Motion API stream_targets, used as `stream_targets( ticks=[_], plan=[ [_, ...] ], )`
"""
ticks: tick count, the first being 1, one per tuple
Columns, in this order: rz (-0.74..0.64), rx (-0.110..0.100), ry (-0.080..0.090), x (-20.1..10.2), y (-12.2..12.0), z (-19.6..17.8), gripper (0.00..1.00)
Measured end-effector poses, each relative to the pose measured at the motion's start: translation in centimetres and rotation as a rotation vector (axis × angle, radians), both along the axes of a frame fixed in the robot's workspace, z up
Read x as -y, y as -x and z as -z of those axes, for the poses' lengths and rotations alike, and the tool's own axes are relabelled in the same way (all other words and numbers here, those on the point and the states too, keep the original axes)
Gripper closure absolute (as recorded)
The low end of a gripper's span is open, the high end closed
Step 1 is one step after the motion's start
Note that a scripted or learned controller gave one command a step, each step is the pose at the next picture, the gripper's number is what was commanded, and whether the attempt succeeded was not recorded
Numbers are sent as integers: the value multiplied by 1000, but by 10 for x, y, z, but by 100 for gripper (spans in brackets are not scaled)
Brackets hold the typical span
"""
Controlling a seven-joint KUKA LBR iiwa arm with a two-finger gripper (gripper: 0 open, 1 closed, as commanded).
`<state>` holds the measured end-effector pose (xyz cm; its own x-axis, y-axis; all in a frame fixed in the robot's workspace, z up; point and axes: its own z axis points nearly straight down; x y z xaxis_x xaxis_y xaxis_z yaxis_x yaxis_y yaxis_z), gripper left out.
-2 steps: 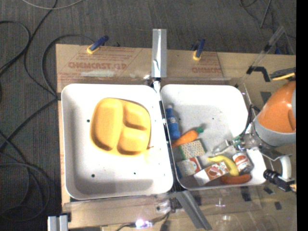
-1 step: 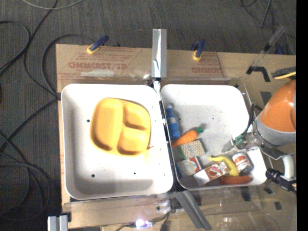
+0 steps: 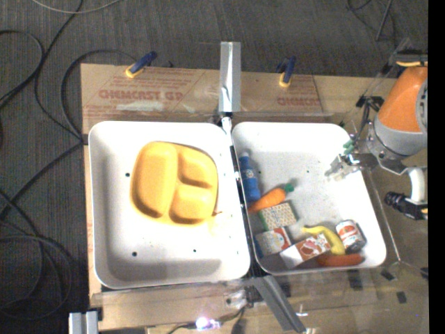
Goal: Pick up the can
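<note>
The can (image 3: 351,234) is small, red and silver, and lies in the front right corner of the right bin (image 3: 306,139), beside a yellow banana (image 3: 325,234). My gripper (image 3: 343,164) hangs over the right bin's right side, well behind the can, with its fingers apart and nothing between them. The grey arm with its orange band (image 3: 405,103) comes in from the right edge.
The right bin also holds a blue bottle (image 3: 247,176), a carrot (image 3: 270,197), small boxes (image 3: 278,216) and a red item (image 3: 341,259) along the front. A yellow divided tray (image 3: 175,183) fills the left bin (image 3: 111,256). A metal divider post (image 3: 229,78) stands behind the bins.
</note>
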<state>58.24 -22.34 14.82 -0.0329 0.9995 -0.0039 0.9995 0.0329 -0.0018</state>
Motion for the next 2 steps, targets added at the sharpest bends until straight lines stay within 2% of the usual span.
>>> stream_targets(
  ticks=[1,2],
  plan=[
    [0,-1,0,0,0,0,0],
    [-5,7,-16,-10,78,53,0]
  ],
)
